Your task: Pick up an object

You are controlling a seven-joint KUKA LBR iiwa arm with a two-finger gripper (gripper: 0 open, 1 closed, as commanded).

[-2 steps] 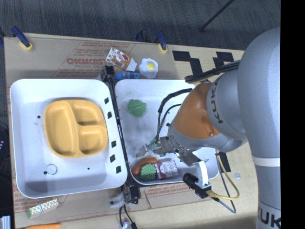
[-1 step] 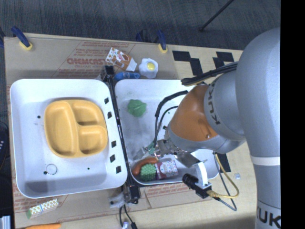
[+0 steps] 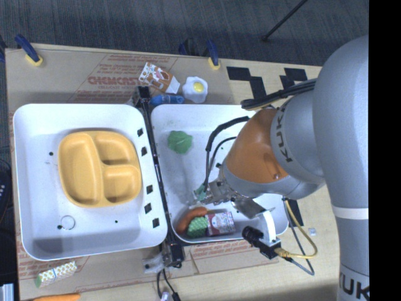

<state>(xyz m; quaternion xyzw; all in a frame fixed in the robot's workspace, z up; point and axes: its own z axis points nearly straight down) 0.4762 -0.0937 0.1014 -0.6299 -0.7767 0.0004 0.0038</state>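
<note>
gripper [image 3: 210, 196] low in the right bin [image 3: 188, 119], its state cannot be told under the orange band [image 3: 254, 155] | just beside it at the bin's near edge: hot dog [image 3: 191, 216], green item [image 3: 197, 228], red-labelled packet [image 3: 220, 222] | green lump [image 3: 180, 142] farther up | left bin [image 3: 31, 130] holds yellow divided tray [image 3: 100, 167]

A yellow divided tray [image 3: 100, 167] lies in the left white bin [image 3: 37, 231]. Behind the bins, on the cardboard sheet [image 3: 94, 74], sit a small printed carton [image 3: 154, 76] and a white-and-yellow fried-egg toy [image 3: 195, 88], with blue clamps [image 3: 29, 49] at the bench edge.
</note>
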